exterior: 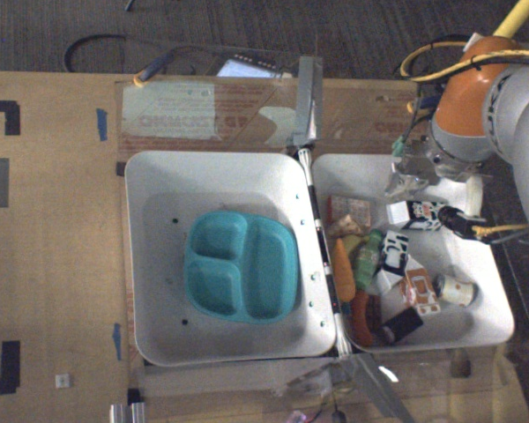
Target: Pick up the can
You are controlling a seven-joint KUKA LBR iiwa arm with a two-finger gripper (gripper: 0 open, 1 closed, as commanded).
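Below my claw [412,176], in the right of two white bins [485,311], lies one can [455,290] on its side among a jumble of packets. One teal tray [242,265] sits far left. My grip I cannot tell.

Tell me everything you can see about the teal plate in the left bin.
The teal divided plate looks like plastic, a rounded rectangle with three compartments: two smaller ones on the left side of the view, one long one on the right. It lies flat on the floor of the left bin, near the middle, slightly rotated. Nothing lies in it, and it is apart from the bin walls.
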